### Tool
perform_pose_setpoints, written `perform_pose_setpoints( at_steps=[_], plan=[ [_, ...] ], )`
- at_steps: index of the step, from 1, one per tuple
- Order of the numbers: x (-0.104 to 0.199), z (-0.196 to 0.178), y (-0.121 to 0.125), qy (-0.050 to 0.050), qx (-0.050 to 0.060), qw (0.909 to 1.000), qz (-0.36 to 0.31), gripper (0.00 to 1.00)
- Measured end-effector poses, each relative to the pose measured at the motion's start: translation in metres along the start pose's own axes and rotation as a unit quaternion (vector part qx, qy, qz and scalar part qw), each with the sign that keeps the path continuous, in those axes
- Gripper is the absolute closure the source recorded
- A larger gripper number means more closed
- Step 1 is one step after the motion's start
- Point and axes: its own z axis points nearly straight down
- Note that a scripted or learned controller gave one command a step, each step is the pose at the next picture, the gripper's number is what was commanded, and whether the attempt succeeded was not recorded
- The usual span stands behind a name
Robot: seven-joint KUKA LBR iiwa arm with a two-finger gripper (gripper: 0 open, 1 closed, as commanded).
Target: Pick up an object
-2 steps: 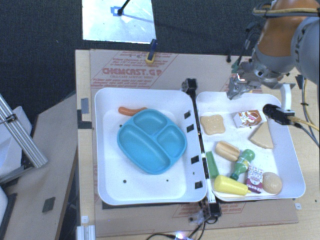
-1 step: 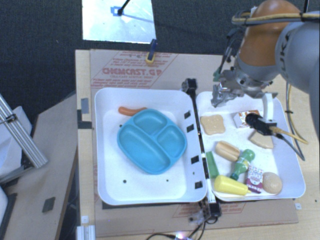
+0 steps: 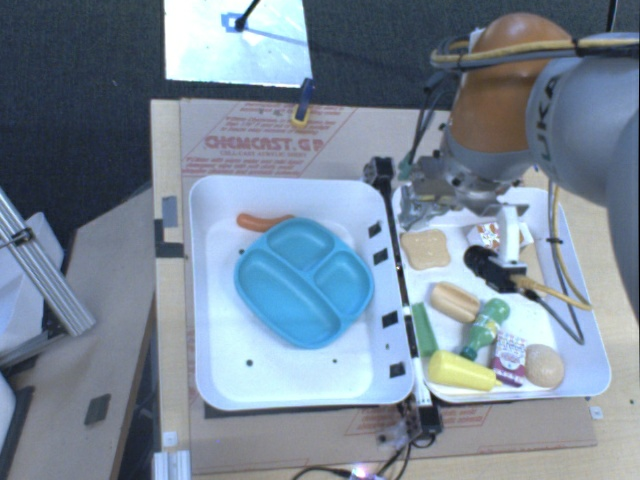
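Hovering over the right bin, my gripper hangs just above the toast slice; I cannot tell how it is set. A blue divided plate fills the left bin.

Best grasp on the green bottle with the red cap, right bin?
Grip the green bottle with the red cap across its body, coming straight down. It lies flat and slanted between the hot-dog bun and the red-and-white packet, so align the fingers across its long axis.
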Motion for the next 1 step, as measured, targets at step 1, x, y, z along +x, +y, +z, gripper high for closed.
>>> perform_pose_setpoints(
  at_steps=[1],
  plan=[
    [0.0377, 0.0276, -0.0213, 0.000, 0.001, 1.0000, 0.000, 1.00]
  ],
)
